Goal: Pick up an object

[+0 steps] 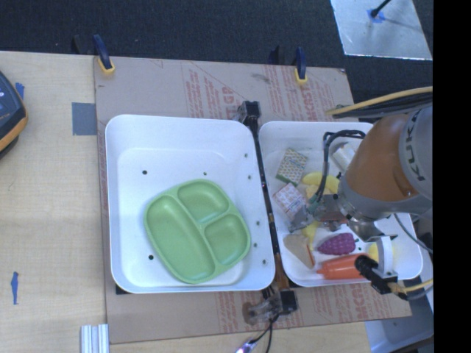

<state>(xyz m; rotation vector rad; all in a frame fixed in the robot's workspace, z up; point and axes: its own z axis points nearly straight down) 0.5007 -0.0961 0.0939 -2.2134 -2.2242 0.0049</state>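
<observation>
Arm wrist over right bin (412,271); gripper (324,215) low among clutter, finger state: cannot tell. Purple object (337,243), probably grape bunch, lies just below and right of gripper, long axis roughly left-right, beside orange carrot-like piece (340,268).

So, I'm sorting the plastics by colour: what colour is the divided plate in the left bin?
Light green divided plate, clearest in the camera view.

Left bin (125,145) offers room around the green plate (196,231); right bin (274,140) is crowded under the arm (383,168).
</observation>
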